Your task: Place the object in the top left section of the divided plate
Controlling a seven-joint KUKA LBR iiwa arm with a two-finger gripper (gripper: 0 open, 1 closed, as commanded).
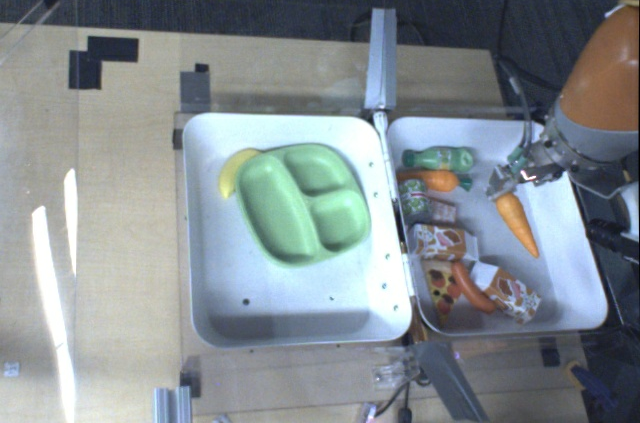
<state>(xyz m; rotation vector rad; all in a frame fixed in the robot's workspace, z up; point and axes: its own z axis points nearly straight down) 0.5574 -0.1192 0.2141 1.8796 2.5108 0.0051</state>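
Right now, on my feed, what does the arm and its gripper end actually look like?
The arm enters from the view's right as a bulky rounded orange band over a grey wrist segment. Below it sits the small metallic silver-grey two-finger gripper with a dark detail near its base. Dark cables trail beside the arm.

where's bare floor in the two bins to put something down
Left bin: bare floor along the near wall below the green divided plate, plus a strip down its left side. Right bin: bare patch on the right, beside the loose carrot. Its left side is crowded with the green bottle, a second carrot and snack packets.
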